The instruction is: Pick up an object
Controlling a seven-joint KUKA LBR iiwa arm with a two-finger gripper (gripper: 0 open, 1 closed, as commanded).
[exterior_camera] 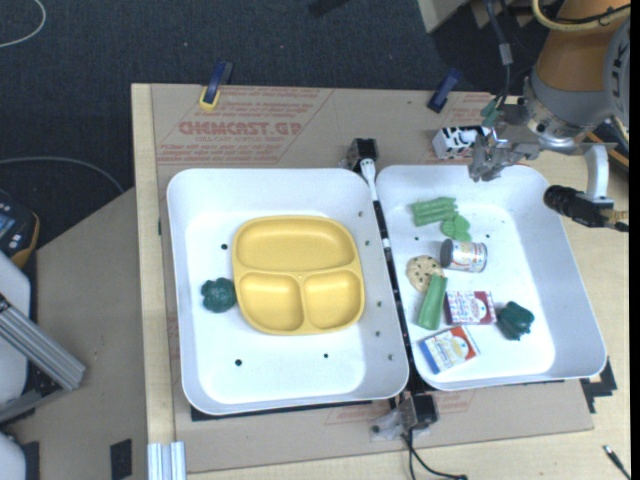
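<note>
We count two white bins: the left bin [190, 298] holds one yellow divided plate [298, 273] and one dark green lump [217, 294] at its nine o'clock. The right bin [560, 268] holds eight things: a green bean pod [434, 210], a small green piece [456, 227], a can [465, 256], a cookie [420, 270], a green stick [432, 300], a red packet [469, 308], a blue-edged packet [448, 349] and a dark green piece [515, 319]. The gripper [488, 164] hangs at that bin's twelve o'clock rim; we cannot tell its state. The arm [575, 58] is cut off at the top.
</note>
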